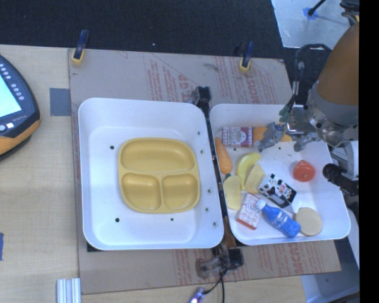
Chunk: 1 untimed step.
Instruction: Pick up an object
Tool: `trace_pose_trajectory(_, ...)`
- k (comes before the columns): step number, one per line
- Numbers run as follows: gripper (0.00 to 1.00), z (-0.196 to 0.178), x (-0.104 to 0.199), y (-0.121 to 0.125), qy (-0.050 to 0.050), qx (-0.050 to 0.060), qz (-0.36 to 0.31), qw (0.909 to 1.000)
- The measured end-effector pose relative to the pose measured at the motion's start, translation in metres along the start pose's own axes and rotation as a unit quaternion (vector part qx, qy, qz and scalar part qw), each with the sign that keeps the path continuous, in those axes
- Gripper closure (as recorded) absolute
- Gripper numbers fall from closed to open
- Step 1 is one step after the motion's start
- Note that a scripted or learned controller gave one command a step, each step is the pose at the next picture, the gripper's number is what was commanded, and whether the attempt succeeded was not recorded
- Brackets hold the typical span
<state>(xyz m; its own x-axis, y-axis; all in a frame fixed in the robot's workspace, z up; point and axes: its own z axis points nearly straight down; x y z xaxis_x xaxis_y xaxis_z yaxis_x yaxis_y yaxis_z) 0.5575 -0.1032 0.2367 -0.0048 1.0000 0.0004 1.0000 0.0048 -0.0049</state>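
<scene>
Two white bins sit side by side on the table [38,188]. The left bin [95,125] has one yellow tray [158,173] in it, and the tray has three dips. The right bin [331,216] is full of small things that lie close together. Near its top wall is a small red and white box [237,136]. An orange carrot [223,158] lies by the left wall. Beside it are three pale yellow slices [246,175], touching each other. A black and white spotted box [277,189] lies in the middle, and a red tomato [304,170] sits to its right, a bit apart. Lower down is a small white and red packet [249,211], a blue bottle [280,220] with a white cap, and a round tan cookie [309,221] touching the bottle. The tool [279,131] hangs over the top of the right bin, near the red and white box. I cannot tell if it is open or closed, and nothing can be seen in it. A grey and orange control pad [5,106] lies at the left side of the table. Two blue and yellow clips [80,46] hold the board at the back.
</scene>
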Motion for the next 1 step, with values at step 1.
trace_pose_trajectory(1, 0.0, 0.1035, -0.041, 0.0415, -0.001, 0.001, 0.0, 1.0)
